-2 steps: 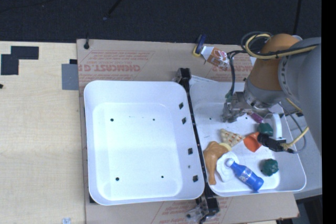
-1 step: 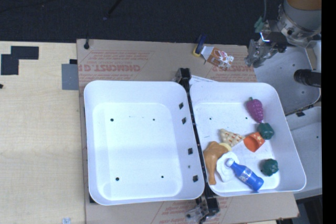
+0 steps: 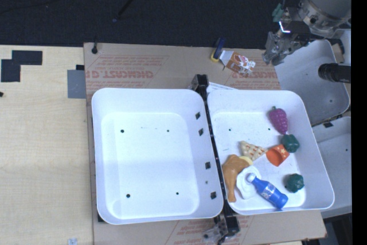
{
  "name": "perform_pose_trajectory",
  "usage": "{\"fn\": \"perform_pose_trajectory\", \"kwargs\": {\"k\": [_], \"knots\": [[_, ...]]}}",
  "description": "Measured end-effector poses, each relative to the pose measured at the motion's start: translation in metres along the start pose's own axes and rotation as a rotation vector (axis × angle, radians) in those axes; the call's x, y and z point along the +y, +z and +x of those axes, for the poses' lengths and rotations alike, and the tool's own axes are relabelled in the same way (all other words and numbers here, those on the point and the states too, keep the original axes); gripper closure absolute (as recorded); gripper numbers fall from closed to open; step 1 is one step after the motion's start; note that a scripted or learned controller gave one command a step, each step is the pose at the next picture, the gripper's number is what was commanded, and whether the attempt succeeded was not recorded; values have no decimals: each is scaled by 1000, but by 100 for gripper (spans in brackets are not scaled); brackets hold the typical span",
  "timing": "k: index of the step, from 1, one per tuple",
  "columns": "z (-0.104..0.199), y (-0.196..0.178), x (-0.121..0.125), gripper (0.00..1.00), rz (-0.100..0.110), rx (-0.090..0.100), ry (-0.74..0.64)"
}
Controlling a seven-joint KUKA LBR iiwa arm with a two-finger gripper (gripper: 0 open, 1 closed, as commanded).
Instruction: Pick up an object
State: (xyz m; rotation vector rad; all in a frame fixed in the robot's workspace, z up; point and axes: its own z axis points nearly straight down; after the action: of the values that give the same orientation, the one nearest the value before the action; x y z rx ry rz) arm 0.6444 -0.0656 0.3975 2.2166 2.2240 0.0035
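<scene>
The right bin (image 3: 232, 105) holds several toys: a purple grape bunch (image 3: 278, 119), a dark green piece (image 3: 290, 143), an orange piece (image 3: 277, 155), a tan wedge (image 3: 251, 150), a tan drumstick shape (image 3: 233, 174), a blue bottle (image 3: 268, 191) lying on a white disc, and a dark green lump (image 3: 295, 182). My gripper (image 3: 275, 53) hangs high above the bench at the upper right, beyond the bin's far edge, with nothing seen between its fingers.
The left bin (image 3: 109, 123) lies beside the right one, joined by a black hinge strip (image 3: 207, 140). A small colourful packet (image 3: 239, 63) and a blue-yellow item (image 3: 217, 50) lie on the cardboard behind the bins.
</scene>
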Motion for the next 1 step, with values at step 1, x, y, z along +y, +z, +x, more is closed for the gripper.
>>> {"fn": "perform_pose_trajectory", "kwargs": {"k": [1], "knots": [[11,-54,0,100,-1,-1,1]]}}
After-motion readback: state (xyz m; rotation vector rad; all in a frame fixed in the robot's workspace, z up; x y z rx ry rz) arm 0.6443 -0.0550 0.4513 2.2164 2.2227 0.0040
